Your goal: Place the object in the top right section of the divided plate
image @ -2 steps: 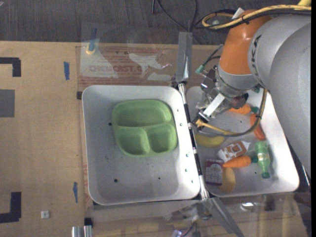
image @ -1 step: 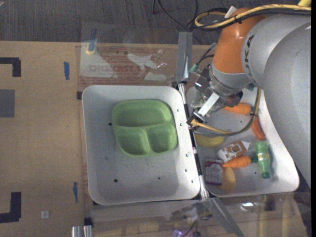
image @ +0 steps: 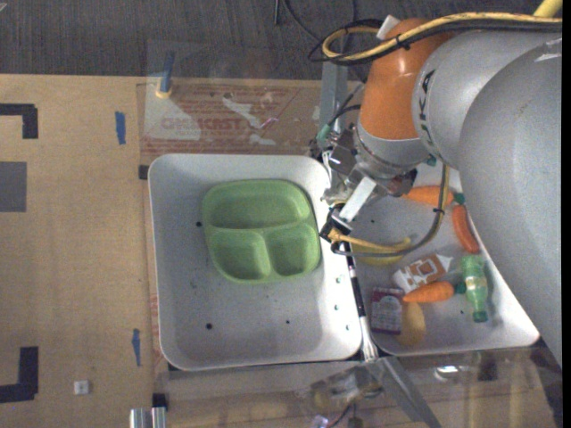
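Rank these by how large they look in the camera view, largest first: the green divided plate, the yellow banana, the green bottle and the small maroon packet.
1. Green divided plate, clearly the largest.
2. Yellow banana, long but thin and partly hidden by the arm.
3. Green bottle and small maroon packet look about alike, so I won't rank them.

Faint mirrored lettering on the cardboard sheet [image: 234, 119] (too washed out) cannot be read

The divided plate [image: 259, 230] is set in the left bin [image: 178, 328]; a banana [image: 379, 250], carrots [image: 428, 292] and bottle [image: 475, 285] are gathered in the right bin [image: 500, 328].
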`<action>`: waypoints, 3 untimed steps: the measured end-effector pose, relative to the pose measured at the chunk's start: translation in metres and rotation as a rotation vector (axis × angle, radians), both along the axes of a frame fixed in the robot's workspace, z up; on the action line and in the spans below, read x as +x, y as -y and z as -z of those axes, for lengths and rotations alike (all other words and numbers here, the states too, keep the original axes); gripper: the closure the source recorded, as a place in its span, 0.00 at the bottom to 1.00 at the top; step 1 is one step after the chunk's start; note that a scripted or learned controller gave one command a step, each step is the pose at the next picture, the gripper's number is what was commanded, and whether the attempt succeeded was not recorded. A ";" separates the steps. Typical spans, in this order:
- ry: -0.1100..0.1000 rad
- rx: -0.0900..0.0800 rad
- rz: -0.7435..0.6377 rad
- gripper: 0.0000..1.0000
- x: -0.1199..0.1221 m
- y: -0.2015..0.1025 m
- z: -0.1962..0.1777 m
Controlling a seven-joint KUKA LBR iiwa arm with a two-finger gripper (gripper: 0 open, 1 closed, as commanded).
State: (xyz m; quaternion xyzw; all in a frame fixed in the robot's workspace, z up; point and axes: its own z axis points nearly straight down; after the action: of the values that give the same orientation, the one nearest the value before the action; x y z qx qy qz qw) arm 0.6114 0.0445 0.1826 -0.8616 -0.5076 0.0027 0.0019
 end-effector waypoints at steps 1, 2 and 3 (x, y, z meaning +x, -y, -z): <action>0.000 -0.001 -0.026 1.00 -0.042 -0.057 0.036; 0.002 0.001 -0.025 0.00 -0.041 -0.057 0.035; 0.004 -0.001 -0.066 0.00 0.036 -0.022 -0.001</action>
State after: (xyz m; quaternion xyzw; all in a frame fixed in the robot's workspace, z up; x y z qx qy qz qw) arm 0.6476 0.0664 0.1833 -0.8444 -0.5357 0.0012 0.0004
